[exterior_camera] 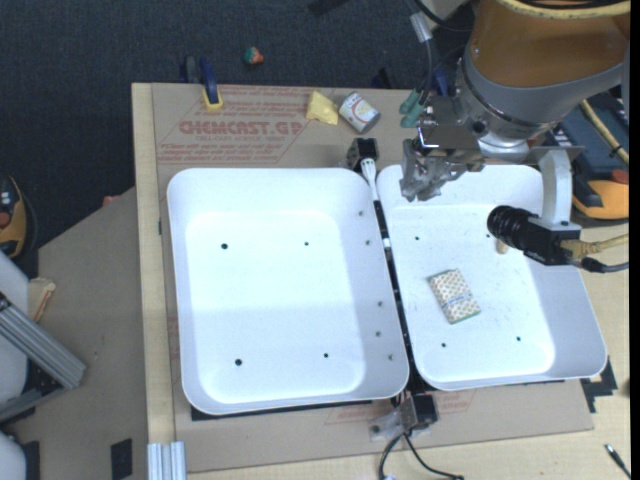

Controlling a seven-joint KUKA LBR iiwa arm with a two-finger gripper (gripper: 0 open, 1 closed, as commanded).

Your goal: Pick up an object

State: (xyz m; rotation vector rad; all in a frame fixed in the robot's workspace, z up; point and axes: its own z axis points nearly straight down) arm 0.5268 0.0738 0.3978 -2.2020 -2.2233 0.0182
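Camera view looks down at a slant on our bench, where two shallow white bins sit side by side on a brown board printed with red lettering. We see the left bin point(200, 268) with only a few small dark dots on its floor. The right bin point(570, 338) holds a small patterned packet point(454, 295), which lies flat and slightly turned near the middle of the floor, a little toward the near side.

Our arm point(545, 38) comes in from the right, its orange band broad at the top right of the view and the grey wrist below it. The gripper point(425, 183) hangs over the far left corner of the right bin, just beside the seam between the two bins. It is well apart from the packet, which lies nearer to us and to the right of it. We see nothing between the fingers, and we cannot tell whether they are spread or pressed together, since the metal parts blur into one cluster.

A black cylinder point(520, 230) juts over the right bin's far right part, joined to a white bracket point(556, 190). On the board beyond the bins lie a yellow scrap point(322, 109) and a small grey box point(359, 112), close together. A blue and yellow clamp point(210, 83) grips the board's far edge.
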